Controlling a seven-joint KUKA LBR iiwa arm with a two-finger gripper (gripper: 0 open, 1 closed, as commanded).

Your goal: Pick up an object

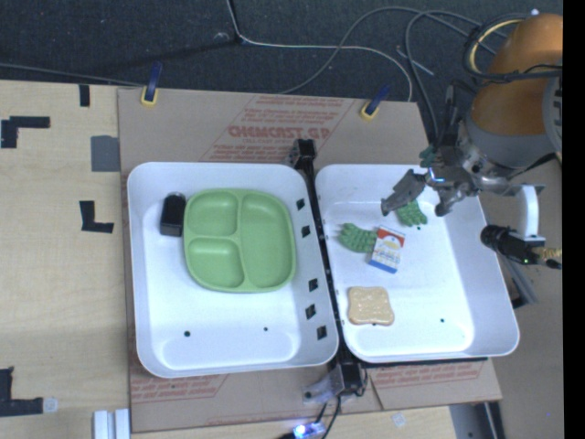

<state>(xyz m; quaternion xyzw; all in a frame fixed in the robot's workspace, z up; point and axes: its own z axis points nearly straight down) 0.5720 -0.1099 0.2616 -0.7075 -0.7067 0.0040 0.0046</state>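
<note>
My gripper [422,193] hangs spread wide over the green toy [413,213], and I fear a fingertip lands on it and knocks it aside.

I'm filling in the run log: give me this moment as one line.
gripper open, over right bin | above green item, not holding | slice of toast, small carton untouched | green plate in left bin

2 white bins [151,273], 1 green plate [240,240], 1 black block [172,215], 2 green toys [357,238], 1 carton [388,250], 1 toast [370,306].
</note>
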